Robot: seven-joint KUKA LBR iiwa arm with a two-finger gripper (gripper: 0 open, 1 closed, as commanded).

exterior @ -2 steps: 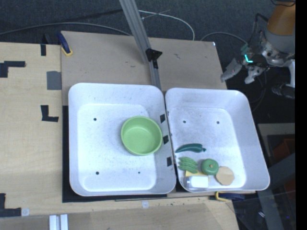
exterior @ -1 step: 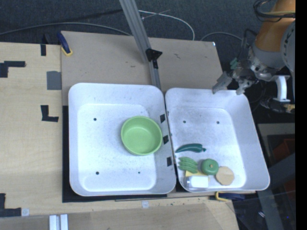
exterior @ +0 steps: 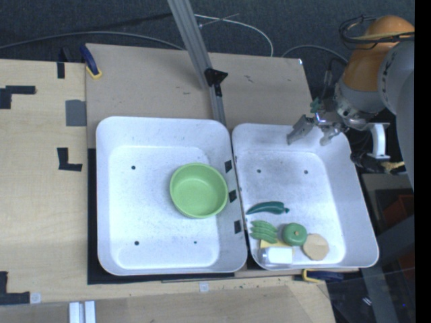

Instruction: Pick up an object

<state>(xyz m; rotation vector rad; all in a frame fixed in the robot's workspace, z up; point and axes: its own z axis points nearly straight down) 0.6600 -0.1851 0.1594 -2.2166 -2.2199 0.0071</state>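
A green bowl (exterior: 198, 190) sits in the left bin (exterior: 121, 140), near its right side. The right bin (exterior: 350, 200) holds several small items bunched at its front: a dark green pepper-like piece (exterior: 268, 208), a light green ridged piece (exterior: 264, 231), a round green piece (exterior: 294, 234), a tan disc (exterior: 315, 247) and a pale yellow-white block (exterior: 277, 254). My gripper (exterior: 313, 133) hangs over the far right corner of the right bin, well away from those items. Its fingers are spread apart with nothing between them.
A grey metal pole (exterior: 192, 39) slants across the bench down to the gap between the bins. Cables lie on the dark floor beyond the bench. Wooden board (exterior: 40, 180) lies left of the bins.
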